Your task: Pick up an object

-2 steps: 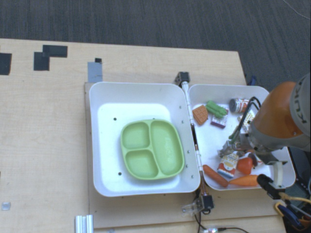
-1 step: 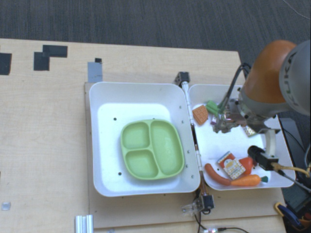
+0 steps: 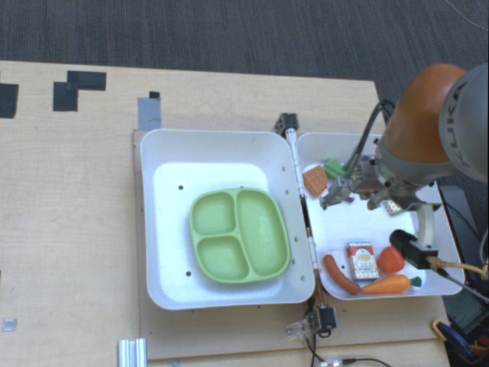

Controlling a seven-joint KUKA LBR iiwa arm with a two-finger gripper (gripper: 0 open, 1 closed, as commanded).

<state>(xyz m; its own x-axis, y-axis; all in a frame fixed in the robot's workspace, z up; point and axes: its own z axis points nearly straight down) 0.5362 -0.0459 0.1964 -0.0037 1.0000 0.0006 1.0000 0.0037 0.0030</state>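
Camera view looks down on my two white bins side by side on the wooden bench (image 3: 69, 220). My arm (image 3: 428, 121) comes in from three o'clock, and my gripper (image 3: 353, 193) hangs over the upper half of the right bin (image 3: 336, 247). Whether my fingers are spread or pressed together I cannot tell; the wrist covers them from this angle, and I see nothing held between them.

Just beside my gripper, toward nine o'clock, a small orange waffle-patterned piece (image 3: 315, 180) lies near the bin's left wall, with a green piece (image 3: 335, 167) at its one o'clock. Along the six o'clock edge of the same bin lie a sausage (image 3: 339, 274), a small carton (image 3: 361, 260), a tomato (image 3: 390, 260) and a carrot (image 3: 388, 285), packed close together.

The left bin (image 3: 164, 159) holds a green divided plate (image 3: 239, 235), lying flat, with three compartments.
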